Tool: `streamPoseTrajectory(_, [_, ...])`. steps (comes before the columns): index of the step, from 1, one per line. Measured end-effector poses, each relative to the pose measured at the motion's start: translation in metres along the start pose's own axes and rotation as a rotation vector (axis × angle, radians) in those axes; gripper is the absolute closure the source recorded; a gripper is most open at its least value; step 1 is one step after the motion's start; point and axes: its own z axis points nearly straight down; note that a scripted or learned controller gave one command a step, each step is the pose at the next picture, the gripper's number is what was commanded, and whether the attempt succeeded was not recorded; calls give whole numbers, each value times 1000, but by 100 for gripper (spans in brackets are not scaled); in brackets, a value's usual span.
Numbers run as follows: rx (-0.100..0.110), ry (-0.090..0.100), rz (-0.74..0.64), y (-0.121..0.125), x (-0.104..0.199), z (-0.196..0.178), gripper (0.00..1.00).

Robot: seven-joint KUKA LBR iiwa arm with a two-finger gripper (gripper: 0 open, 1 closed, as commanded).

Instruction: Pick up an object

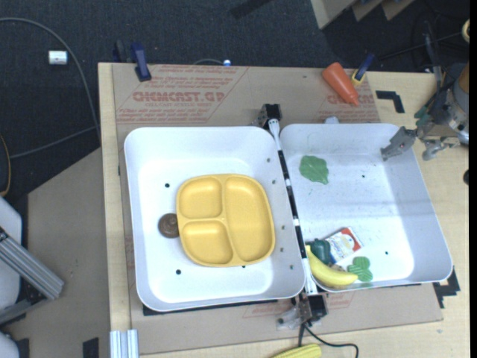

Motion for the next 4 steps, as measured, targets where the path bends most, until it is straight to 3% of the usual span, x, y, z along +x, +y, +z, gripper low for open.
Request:
streamPoseTrajectory(2, [3,2,0,-73,75,119,0])
streamPoseTrajectory(3, [0,1,-1,-60,125,119,0])
streamPoseTrajectory(4, [0,0,1,-18,80,118,0])
